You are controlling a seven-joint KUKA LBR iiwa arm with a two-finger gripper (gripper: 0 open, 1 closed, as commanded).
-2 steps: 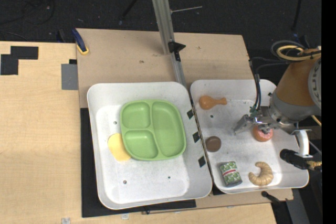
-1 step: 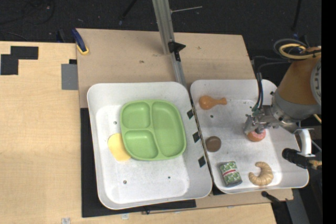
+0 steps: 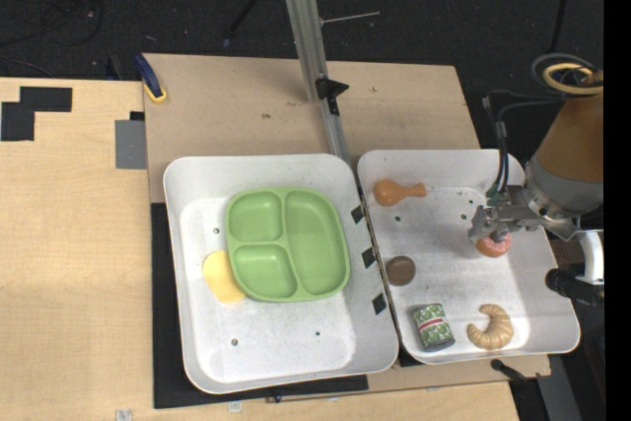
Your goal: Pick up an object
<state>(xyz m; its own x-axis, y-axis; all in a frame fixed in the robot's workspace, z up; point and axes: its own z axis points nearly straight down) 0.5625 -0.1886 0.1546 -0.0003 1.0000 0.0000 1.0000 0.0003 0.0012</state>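
Note:
My gripper hangs low over the right side of the right bin, right on top of a small red-pink object that peeks out beneath it. In the same bin lie an orange drumstick-shaped toy at the back left, a brown round piece at the left, a green patterned can at the front and a tan croissant at the front right.
The left bin holds a green divided plate with a yellow object partly under its left edge. A metal post rises behind the bins. The arm's orange band stands at the right.

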